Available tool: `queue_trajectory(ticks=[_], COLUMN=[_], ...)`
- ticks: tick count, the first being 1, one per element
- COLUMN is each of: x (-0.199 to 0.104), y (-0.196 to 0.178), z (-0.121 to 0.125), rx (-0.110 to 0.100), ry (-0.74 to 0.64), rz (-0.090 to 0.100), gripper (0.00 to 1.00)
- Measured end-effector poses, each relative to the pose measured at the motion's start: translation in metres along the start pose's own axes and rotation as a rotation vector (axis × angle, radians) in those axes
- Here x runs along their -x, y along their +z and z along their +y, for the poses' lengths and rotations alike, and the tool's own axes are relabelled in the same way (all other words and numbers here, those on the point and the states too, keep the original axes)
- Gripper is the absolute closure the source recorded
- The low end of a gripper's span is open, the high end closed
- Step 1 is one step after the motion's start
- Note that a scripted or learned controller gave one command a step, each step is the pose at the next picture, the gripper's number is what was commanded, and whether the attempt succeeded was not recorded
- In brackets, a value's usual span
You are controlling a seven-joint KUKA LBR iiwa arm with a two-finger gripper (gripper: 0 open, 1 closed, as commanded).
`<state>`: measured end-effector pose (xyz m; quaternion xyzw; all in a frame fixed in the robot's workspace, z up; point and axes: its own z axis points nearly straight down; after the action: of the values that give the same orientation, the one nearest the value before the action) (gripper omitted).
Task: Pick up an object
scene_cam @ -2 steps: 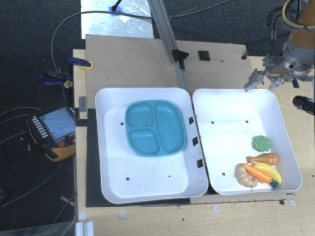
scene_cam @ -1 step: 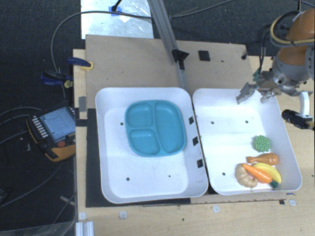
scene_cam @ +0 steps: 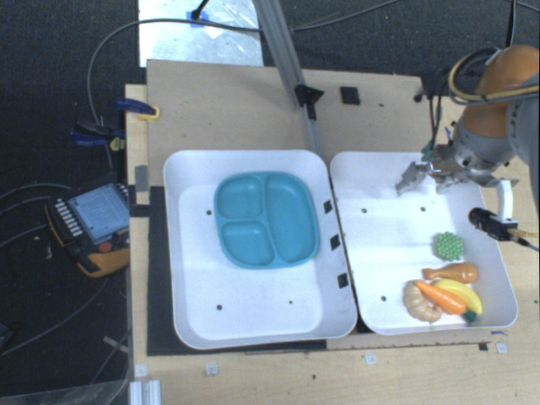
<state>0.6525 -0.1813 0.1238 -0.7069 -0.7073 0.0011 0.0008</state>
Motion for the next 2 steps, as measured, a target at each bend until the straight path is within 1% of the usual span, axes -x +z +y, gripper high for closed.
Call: queue_trajectory(ticks=[1, 2], x=[0.0, 0.0], y=[0.039, 0.026], z=[0.001, 0.003], rx=[0.006, 0.011], ry=[-0.001, -0.003], rz=[-0.001, -0.002], gripper=[0.0, 1.0])
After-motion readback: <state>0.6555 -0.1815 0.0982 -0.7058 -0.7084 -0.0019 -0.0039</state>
